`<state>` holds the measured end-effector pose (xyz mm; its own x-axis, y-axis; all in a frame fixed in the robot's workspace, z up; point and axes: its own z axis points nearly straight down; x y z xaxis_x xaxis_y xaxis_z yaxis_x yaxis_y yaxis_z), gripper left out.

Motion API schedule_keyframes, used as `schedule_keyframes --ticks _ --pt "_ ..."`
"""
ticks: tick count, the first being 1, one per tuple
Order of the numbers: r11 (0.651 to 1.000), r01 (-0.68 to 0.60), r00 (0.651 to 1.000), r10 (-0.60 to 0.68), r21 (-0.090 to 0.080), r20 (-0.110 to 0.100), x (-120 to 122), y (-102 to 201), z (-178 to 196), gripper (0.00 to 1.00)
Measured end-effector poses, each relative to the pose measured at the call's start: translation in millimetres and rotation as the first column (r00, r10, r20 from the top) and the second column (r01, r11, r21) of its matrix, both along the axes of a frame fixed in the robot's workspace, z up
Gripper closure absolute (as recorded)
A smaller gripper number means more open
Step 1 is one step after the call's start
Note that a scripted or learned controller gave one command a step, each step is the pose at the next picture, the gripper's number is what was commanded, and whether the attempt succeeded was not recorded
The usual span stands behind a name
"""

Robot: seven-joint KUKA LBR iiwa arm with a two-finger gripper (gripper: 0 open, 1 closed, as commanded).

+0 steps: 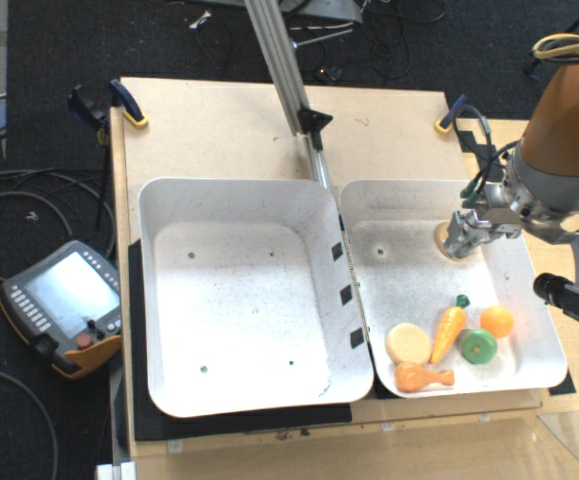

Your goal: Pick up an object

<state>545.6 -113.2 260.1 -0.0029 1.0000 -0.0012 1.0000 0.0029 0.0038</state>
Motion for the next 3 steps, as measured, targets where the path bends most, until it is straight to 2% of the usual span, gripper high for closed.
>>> schedule_keyframes --ticks 1,3 --pt "1.000 -0.006 1.000 0.006 0.003 -0.003 -5 56 6 1.00" --pt "1.000 -0.006 1.000 0.006 0.003 -0.007 -11 165 -24 1.00"
